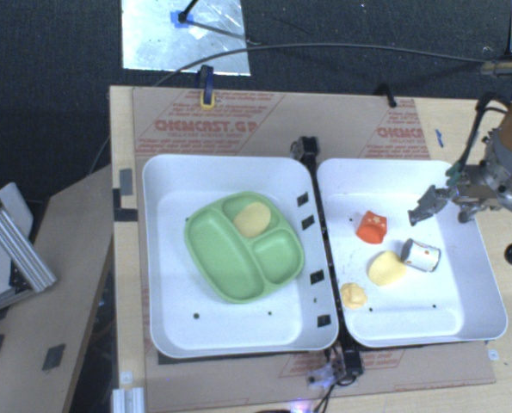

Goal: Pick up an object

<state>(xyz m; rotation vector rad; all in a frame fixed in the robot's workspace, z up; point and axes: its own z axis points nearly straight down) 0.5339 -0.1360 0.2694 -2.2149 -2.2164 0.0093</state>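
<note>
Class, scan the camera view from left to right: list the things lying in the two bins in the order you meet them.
Green divided plate → yellow piece on the plate → small yellow piece → orange piece → pale yellow piece → white can.

Printed red lettering reading "CHEMCAST GP" (206,126) appears on the brown protective sheet (342,127) covering the tabletop, upper left of centre in the frame, above the left bin (165,231). A second red imprint (399,132) on the same sheet, upper right, above the right bin (479,282), is partly legible as the same brand
</note>
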